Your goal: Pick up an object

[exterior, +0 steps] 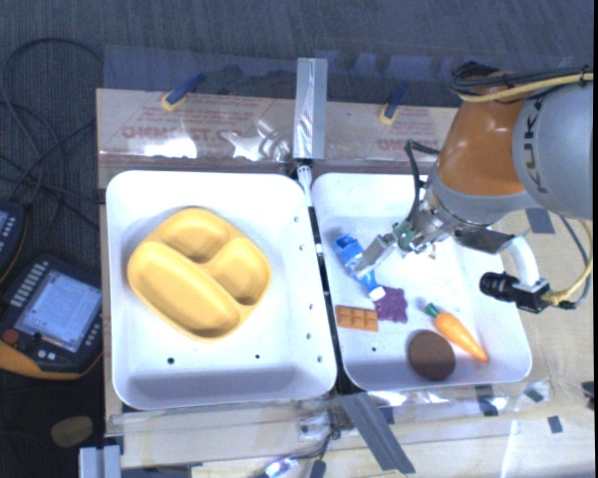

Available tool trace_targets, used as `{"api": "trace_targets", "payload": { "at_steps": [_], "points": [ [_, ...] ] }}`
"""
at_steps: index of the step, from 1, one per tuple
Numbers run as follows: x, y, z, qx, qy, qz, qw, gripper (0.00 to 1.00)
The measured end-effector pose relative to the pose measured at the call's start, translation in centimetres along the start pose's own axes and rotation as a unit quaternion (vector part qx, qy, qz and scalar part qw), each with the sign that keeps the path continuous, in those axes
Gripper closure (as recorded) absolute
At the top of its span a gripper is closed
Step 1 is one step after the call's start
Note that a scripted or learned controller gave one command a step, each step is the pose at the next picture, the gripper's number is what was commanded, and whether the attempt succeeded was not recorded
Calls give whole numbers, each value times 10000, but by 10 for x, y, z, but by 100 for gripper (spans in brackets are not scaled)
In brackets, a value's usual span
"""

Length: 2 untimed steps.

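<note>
The right bin [498, 366] holds a blue packet [347, 250] near its left wall, a purple grape cluster [391, 307], a small orange waffle piece [356, 318], a carrot [456, 333] and a brown round lump [432, 355]. My gripper [376, 255] hangs low over this bin, its tip right beside the blue packet's right edge and above the grapes. A large yellow rounded object [197, 270] lies in the left bin [149, 376].
A raised divider [321, 277] runs between the two bins. The grey arm with its orange band [488, 152] reaches in over the right bin's back right corner. Tape and plastic sheeting lie behind the bins.
</note>
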State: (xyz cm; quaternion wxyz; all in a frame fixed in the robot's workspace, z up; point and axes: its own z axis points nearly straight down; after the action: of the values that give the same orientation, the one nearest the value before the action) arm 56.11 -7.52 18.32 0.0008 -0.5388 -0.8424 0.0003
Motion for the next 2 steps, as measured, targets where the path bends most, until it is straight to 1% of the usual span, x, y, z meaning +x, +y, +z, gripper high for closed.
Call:
{"api": "trace_targets", "payload": {
  "at_steps": [1,2],
  "points": [
    [0,1,-9,2,4,-8,10000,100],
    [22,11,0,3,2,135,9999,100]
  ]
}}
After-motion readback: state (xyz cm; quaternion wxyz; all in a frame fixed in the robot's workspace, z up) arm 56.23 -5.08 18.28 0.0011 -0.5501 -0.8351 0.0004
